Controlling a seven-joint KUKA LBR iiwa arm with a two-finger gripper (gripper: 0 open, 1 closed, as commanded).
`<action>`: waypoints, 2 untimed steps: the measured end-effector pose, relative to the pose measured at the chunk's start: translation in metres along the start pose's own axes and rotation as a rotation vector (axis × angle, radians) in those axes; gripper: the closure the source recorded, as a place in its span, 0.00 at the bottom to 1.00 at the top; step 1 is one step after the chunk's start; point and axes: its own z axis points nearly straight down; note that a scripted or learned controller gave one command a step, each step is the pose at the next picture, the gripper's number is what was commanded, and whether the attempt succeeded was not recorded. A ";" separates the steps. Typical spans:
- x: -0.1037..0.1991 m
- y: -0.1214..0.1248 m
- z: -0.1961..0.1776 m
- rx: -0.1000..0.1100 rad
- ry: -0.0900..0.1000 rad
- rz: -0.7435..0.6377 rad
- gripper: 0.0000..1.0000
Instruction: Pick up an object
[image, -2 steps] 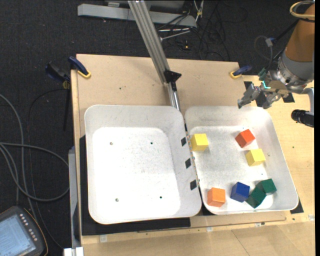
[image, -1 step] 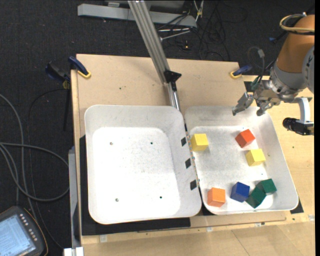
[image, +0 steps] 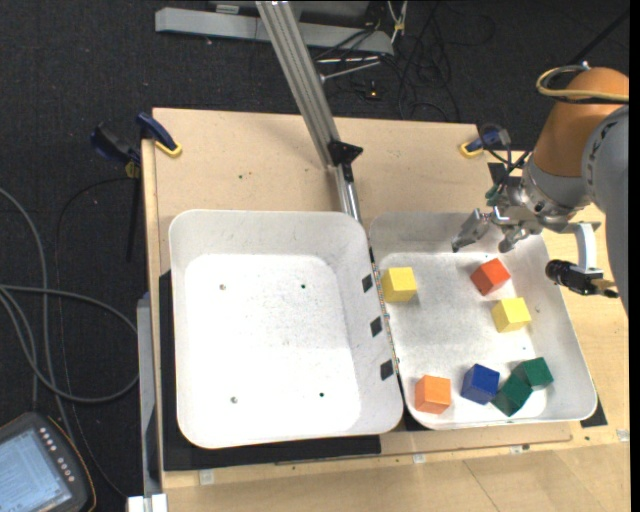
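My gripper (image: 490, 232) hangs over the far edge of the right bin (image: 570, 345), its two fingers spread apart and with nothing between them. So the pick is not yet begun, I think; all of it is left. The nearest object is the red block (image: 489, 276), just beside and below my fingers. More blocks lie in the same bin: two yellow, one orange, one blue, two green. The left bin (image: 185, 300) stands beside it on a pale wooden bench (image: 250, 160), with dark floor and cables around.
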 end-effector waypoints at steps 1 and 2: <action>0.001 0.000 0.030 -0.003 -0.001 -0.004 0.00; 0.001 0.002 0.017 -0.008 -0.002 -0.004 1.00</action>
